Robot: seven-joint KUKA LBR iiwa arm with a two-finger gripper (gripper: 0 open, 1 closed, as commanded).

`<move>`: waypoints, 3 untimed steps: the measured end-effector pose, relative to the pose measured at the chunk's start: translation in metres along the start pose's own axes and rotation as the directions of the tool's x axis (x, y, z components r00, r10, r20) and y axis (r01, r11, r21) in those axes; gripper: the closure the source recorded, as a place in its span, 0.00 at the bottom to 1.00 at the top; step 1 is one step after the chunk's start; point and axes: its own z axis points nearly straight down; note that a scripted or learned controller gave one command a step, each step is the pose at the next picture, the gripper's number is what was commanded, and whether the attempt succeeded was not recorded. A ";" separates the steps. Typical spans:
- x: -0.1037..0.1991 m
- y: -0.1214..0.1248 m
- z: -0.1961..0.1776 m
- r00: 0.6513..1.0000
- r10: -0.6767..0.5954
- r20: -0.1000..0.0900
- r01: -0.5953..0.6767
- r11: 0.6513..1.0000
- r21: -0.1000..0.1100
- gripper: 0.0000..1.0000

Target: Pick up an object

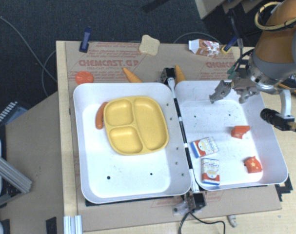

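A: Bench board (113,57) first, as the largest item we log. Red print along its far edge reads "CHEMCAST GP"; we see the same print again, partly covered, toward the right.

B: Agreed. Next, left bin (133,182) with the yellow divided plate (135,125), three compartments, turned slightly askew. A red sausage (99,116) lies just beside the plate's left rim, long axis running near to far.

A: Right bin (265,155). We record two small cartons at its near left: the upper carton (204,146) tilted, long axis roughly left-right; the lower carton (210,171) with long axis near to far, blue band at the near end. Label text too small for us to read.

B: Two red pieces in the same bin: one (240,131) mid-right, one (253,165) toward the near right corner. Shapes irregular, so we give no axis.

A: Gripper (231,94) hangs over the right bin's far edge, well apart from cartons and red pieces. Two fingers spread wide, nothing between them.

B: Beyond the bins we note a bread slice (149,44), a crumpled wrapper (205,47), a carrot (131,75) pointing diagonally, and a blue clip (85,39).
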 end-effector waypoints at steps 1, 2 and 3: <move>-0.052 -0.002 0.053 1.000 0.002 0.000 -0.002 1.000 0.003 0.00; -0.104 -0.035 0.134 1.000 -0.003 -0.006 0.003 1.000 0.002 0.00; -0.106 -0.034 0.123 1.000 -0.001 0.000 0.001 1.000 -0.002 1.00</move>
